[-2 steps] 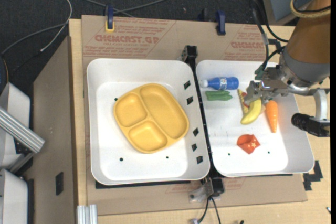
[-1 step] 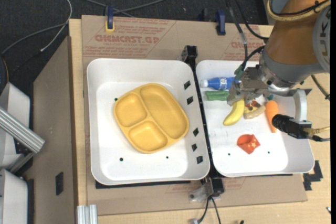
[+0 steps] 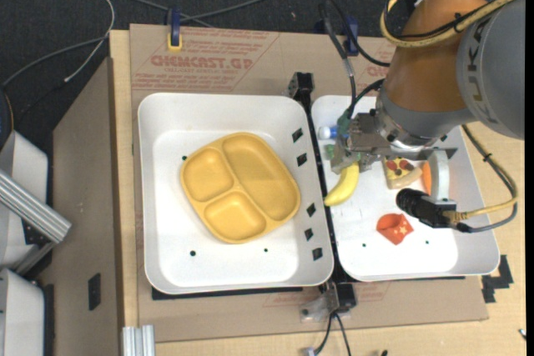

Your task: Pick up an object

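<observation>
**Arm over the right bin, banana at its near-left edge**

You are looking down on a cardboard-covered tabletop (image 3: 92, 179) carrying two shallow white bins side by side. The grey arm (image 3: 467, 54), with its orange section, reaches in from the right and hangs over the upper part of the right bin (image 3: 434, 258). Its hand (image 3: 360, 142) sits low over that bin's upper-left area; you cannot tell from this angle whether the fingers are apart or together, and nothing can be seen held between them.

The left bin (image 3: 167, 246) holds one yellow divided plate (image 3: 240, 186) with three compartments, lying flat and turned at a slant.

In the right bin you can count one banana (image 3: 343, 186), one red piece (image 3: 395, 228) and one small orange-and-red item (image 3: 400, 169) partly hidden beside the arm's hardware. The banana lies just beside the bin's left wall, right below the hand. Its long axis runs diagonally, upper end toward the hand and lower end pointing down-left toward the divider between the bins. The red piece lies well to the banana's right, near a black cable fitting (image 3: 421, 207).
</observation>
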You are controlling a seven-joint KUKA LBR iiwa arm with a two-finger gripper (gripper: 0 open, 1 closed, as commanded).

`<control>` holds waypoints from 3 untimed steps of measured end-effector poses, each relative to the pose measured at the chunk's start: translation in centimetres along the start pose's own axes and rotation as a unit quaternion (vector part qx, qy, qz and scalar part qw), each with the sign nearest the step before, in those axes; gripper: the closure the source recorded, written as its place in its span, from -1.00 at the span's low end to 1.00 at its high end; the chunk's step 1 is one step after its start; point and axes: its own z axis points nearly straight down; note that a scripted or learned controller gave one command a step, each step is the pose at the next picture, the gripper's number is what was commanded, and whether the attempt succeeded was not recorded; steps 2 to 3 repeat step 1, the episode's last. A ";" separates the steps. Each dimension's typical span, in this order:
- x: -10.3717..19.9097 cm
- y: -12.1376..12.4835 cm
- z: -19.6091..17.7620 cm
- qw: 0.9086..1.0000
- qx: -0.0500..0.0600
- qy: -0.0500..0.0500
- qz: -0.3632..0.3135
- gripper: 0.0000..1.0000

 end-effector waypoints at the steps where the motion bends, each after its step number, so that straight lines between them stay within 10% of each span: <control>1: 5.2 -0.9 1.3 1.000 0.000 0.000 0.001 1.00; 3: 5.2 -0.9 1.3 1.000 0.000 0.000 0.001 1.00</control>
